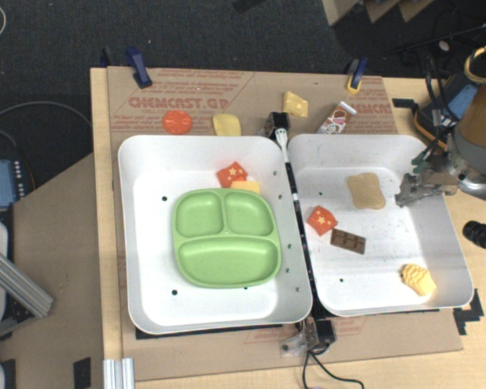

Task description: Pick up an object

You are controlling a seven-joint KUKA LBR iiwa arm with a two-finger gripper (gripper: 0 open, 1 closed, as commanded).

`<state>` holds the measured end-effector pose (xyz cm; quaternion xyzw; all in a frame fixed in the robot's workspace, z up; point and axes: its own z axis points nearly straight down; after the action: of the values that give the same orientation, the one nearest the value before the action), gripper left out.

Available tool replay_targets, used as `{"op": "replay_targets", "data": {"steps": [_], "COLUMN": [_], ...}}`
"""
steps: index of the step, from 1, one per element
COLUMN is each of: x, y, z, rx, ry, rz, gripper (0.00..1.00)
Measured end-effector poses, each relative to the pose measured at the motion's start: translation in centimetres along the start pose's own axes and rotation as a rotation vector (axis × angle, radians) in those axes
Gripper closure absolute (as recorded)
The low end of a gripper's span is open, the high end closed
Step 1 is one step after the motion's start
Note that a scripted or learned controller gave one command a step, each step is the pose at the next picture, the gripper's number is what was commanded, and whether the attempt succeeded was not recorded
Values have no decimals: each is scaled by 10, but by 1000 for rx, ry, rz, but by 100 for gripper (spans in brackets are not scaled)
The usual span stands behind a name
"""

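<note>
The gripper [413, 186] stood at the right bin's [389, 294] right wall, over its upper part. I could not tell how its jaws stood. Nothing showed between them.

In this bin lay four things, all well apart. The tan slice [365, 191] was nearest, just left of the gripper, with its long axis running up and down the view, a little tilted. Lower left lay the red cube [321, 220], turned like a diamond. The brown bar [348, 241] lay just beside the cube, its long axis sloping down to the right. The yellow piece [418, 279] sat in the lower right corner.

The left bin [146, 217] bore a green tray [225, 238] with three compartments. A second red cube [232, 174] and a yellow block [245, 187] touched its upper rim.

Behind the bins, on the cardboard [186, 96], lay an orange disc [176, 121], two yellow pieces and a small packet [335, 120].
</note>
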<state>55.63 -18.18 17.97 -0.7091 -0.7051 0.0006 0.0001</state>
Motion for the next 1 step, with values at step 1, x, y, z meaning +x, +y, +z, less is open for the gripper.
{"op": "replay_targets", "data": {"steps": [1], "x": [80], "y": [-33], "z": [-15], "rx": [2], "ry": [5], "rz": [-12], "gripper": [100]}}
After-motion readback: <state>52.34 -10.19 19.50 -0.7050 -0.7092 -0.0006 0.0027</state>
